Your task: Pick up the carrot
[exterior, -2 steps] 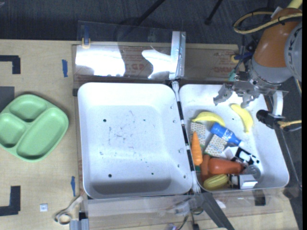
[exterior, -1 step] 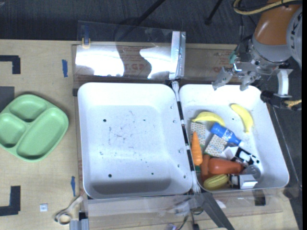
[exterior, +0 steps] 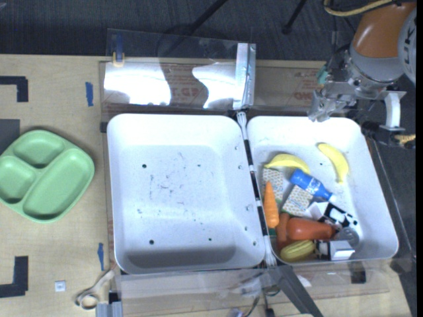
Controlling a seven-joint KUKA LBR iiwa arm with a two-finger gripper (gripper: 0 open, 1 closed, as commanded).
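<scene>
The carrot point(exterior: 270, 205) is a slim orange piece lying lengthwise against the left wall of the right bin point(exterior: 377, 197), beside a pile of other items. My gripper point(exterior: 323, 109) hangs over the far rim of that bin, well behind the carrot and to its right. Nothing shows beneath it but the white bin floor.
Around the carrot lie two yellow bananas point(exterior: 335, 158), a blue bottle point(exterior: 309, 184), a thick red-orange piece point(exterior: 308, 229), a yellow-green item point(exterior: 297, 249) and small black-and-white objects. The left bin point(exterior: 132, 144) adjoins it. A green divided plate point(exterior: 43, 175) sits far left.
</scene>
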